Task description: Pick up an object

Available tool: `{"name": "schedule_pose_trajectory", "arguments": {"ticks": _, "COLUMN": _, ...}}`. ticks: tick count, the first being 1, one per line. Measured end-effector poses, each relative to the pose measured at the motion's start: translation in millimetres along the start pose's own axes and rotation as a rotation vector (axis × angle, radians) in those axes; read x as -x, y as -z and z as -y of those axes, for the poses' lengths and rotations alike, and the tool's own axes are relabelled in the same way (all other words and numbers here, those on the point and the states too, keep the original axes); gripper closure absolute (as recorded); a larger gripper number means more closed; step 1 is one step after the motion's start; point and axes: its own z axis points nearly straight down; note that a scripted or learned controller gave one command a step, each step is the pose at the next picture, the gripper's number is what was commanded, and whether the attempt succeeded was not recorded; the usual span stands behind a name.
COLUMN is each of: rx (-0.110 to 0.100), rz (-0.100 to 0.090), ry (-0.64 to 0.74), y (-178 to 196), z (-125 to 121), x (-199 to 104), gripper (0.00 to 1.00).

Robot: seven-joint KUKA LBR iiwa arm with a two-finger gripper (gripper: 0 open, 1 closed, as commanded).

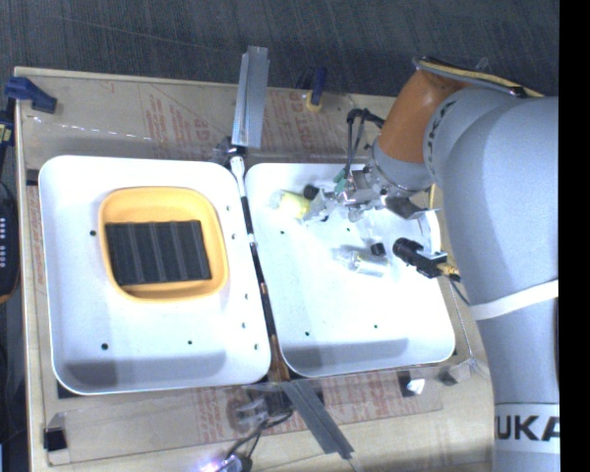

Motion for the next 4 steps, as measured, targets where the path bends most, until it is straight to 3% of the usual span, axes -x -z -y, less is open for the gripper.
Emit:
{"name": "schedule_pose_trajectory", "arguments": {"ticks": 1, "rx": -0.013, "rz": -0.004, "ry": 0.05, "y": -3, "z": -10, "x": -48, "gripper": 0.0}}
{"name": "schedule_pose_trajectory", "arguments": {"ticks": 2, "rx": -0.005, "rz": 0.005, "ry": 0.101, "y": -1, "z": -16, "x": -94, "gripper": 0.0}}
{"name": "schedule_pose_trajectory", "arguments": {"ticks": 3, "rx": -0.005, "rz": 0.003, "ry": 0.107, "y": 9, "z": -16, "x": -96, "gripper": 1.0}}
{"name": "schedule_pose_trajectory", "arguments": {"ticks": 4, "rx": 0.001, "rz": 0.002, "ry": 0.127, "y": 17, "z": -13, "x": -48, "gripper": 1.0}}
